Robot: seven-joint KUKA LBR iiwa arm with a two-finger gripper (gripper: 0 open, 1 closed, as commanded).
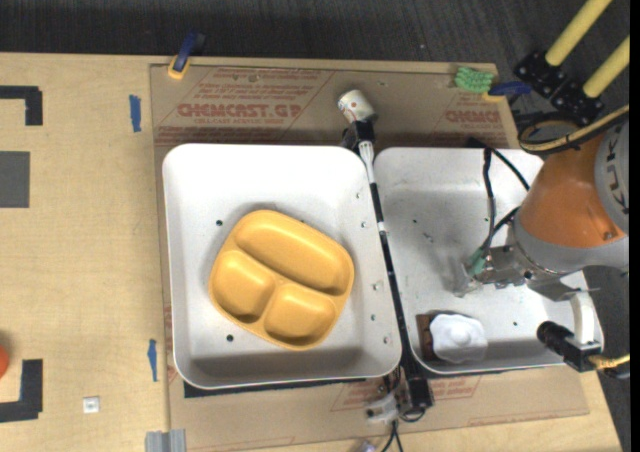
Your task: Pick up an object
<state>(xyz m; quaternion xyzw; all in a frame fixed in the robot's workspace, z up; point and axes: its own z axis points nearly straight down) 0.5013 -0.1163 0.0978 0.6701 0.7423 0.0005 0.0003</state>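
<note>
A yellow three-compartment plate (282, 277) lies in the middle of the left bin (190, 240), tilted a little. In the right bin (440, 190), a small white bottle-like object (458, 336) rests at the near left corner, with something dark brown beside it against the bin wall. The arm comes in from the right, its orange band over the bin's right side. My gripper (470, 273) hangs low over the middle of the right bin, a short way above and to the right of the white object. I see nothing held in it.
A black rod with a white knob (355, 110) runs along the divide between the two bins. Black cables loop from the arm over the right bin's far side. A brown cardboard sheet (250, 100) lies beneath both bins.
</note>
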